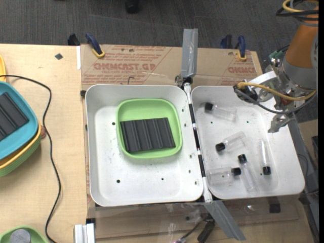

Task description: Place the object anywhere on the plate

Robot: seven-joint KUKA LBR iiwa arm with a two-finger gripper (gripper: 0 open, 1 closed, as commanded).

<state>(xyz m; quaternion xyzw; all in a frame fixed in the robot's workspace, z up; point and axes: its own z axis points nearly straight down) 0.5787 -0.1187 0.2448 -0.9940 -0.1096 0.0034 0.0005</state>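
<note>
The two-finger gripper (277,123) hangs over the right bin's far right side, whether open or closed I cannot tell; the square green plastic plate (149,110) sits in the left white bin (101,186); clear black-capped vials (230,140) lie below-left of the gripper, axes scattered.

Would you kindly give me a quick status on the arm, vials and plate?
Gripper over right bin's right edge. Five vials loose in right bin. Green plate in left bin, ridged black insert on it.
</note>
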